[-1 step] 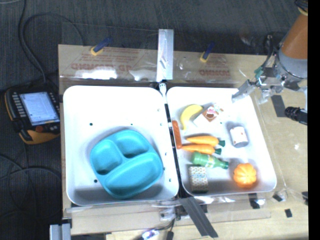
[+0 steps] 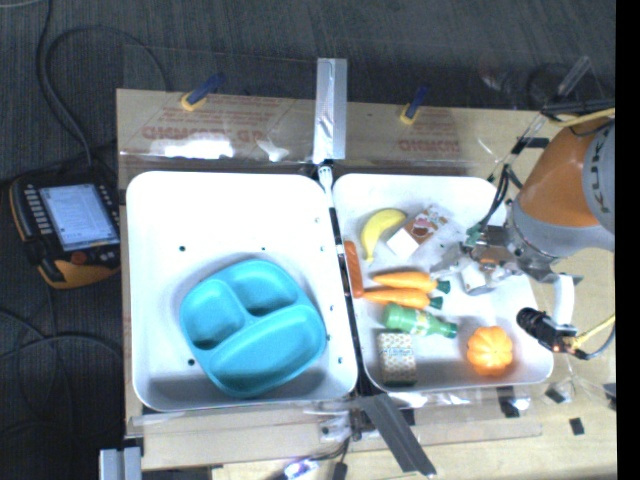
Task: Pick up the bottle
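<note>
Bottle (image 2: 420, 320): green, lying on its side in the right bin (image 2: 520, 368), cap end toward the orange pumpkin-like toy (image 2: 489, 349), with 2 carrots (image 2: 402, 286) just above it and a small patterned box (image 2: 397, 352) just below.

Jaws (image 2: 478, 260): I read them at the bin's right wall, over crumpled clear wrapping (image 2: 455, 263); whether they are released or clenched I cannot tell, and nothing is visibly between them.

Risk, as I judge it: the bottle sits hemmed in by neighbours, so a descent slightly off line could close on a carrot or the box instead, and its round body could roll out of a sideways pinch. The wrapping near the jaws could also snag.

Arm (image 2: 565, 203): enters from the right, orange band above the wrist, wrist bent down toward the bin's right side, apart from the bottle.

Left bin (image 2: 160, 218): holds a blue divided plate (image 2: 253, 321).
</note>
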### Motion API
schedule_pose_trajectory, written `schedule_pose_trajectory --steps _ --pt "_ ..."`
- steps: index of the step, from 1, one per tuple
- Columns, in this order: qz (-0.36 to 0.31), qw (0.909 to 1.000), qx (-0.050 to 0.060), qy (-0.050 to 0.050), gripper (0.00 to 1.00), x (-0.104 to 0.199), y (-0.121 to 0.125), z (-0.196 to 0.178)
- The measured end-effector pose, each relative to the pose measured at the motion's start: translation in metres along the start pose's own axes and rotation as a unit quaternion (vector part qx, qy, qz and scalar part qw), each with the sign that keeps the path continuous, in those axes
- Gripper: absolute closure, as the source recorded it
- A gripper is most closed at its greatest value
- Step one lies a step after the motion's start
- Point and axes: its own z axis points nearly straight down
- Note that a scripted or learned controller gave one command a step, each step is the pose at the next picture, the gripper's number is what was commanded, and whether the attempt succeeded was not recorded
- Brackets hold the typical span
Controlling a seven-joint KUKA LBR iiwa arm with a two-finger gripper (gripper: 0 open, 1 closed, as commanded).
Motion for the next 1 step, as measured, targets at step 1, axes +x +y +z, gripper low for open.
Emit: schedule_pose_trajectory --steps 1 --pt "-0.02 0.9998 0.0 0.001 0.0 0.0143 -0.0585 0.0421"
